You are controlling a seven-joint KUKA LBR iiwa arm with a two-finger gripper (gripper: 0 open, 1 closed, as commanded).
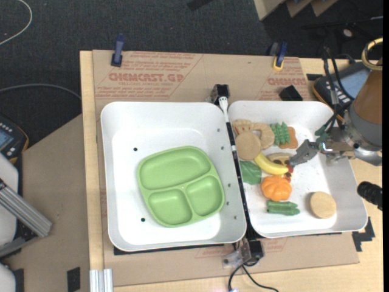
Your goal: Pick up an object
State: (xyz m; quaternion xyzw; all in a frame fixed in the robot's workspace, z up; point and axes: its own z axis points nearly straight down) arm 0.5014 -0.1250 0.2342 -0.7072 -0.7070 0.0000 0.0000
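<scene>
2 white bins on a cardboard-covered surface point(182, 72) printed "CHEMCAST" in red. Left bin point(118, 163): 1 green 3-compartment tray point(179, 184). Right bin point(340, 215): toy foods, namely banana point(270, 164), orange pumpkin point(276, 188), green pickle point(282, 208), round cracker point(322, 204). Claw point(302, 155) hangs just right of the banana; cannot tell how wide it stands or whether it grips anything.

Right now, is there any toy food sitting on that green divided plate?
No, the green plate lies bare in the left bin, while the toy foods, such as the banana, sit in the right bin.
</scene>
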